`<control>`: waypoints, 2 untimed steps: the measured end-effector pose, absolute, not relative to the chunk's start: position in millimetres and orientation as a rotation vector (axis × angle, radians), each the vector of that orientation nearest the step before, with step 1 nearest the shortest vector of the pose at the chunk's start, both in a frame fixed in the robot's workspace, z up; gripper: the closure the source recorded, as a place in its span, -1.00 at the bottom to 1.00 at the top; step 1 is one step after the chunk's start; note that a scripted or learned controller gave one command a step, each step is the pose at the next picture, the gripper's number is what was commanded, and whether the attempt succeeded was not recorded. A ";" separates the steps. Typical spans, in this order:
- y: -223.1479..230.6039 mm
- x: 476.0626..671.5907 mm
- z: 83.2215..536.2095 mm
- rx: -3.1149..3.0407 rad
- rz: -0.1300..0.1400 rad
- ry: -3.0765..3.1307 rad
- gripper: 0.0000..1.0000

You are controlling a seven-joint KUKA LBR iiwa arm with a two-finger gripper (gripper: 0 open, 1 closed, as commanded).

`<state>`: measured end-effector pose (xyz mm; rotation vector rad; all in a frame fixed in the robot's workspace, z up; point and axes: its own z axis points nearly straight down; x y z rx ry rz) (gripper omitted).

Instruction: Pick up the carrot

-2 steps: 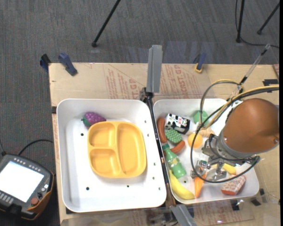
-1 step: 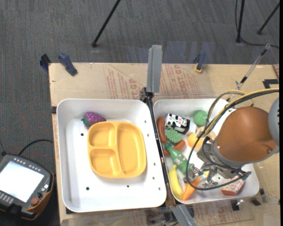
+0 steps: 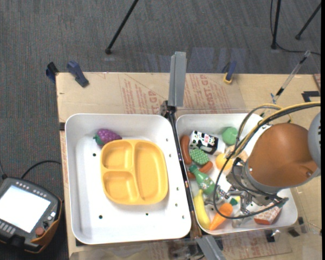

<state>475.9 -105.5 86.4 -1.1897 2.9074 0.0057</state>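
Right bin (image 3: 290,210), lower half: arm w/ orange band (image 3: 281,155) comes in from the right and covers much of that bin's right side. Gripper (image 3: 239,202) hangs low over the clutter near the front wall; can't tell how the jaws are set, wrist and cables hide them.

Carrot (image 3: 221,215) lies tilted near the front edge of the right bin, tip pointing down-left, just beside the gripper and touching or almost touching it. Can't tell if it's gripped.

Crowded around it: banana (image 3: 201,209) just left, running along the inner wall; green bottle (image 3: 203,180) above the banana; round green waffle-like pc (image 3: 199,156) higher up; black-and-white box (image 3: 204,140) near the back; green ball (image 3: 230,135) at the back, partly under cables. Red-white wedge (image 3: 268,215) sits at the front right, close to the corner. Little free floor in this bin; carrot is hemmed by the banana on one side and the front wall below.

Left bin (image 3: 81,199): yellow tray (image 3: 134,172) in the centre, wide bare margin on all sides. Grapes (image 3: 107,136) just beside the tray's back-left corner.

Pendant (image 3: 23,210) on the floor, far left, well apart from the bench.
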 end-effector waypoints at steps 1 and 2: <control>-96.3 481.5 89.2 -1.249 -0.014 2.881 -1.00; -96.3 479.6 88.1 -1.116 -0.007 2.938 -1.00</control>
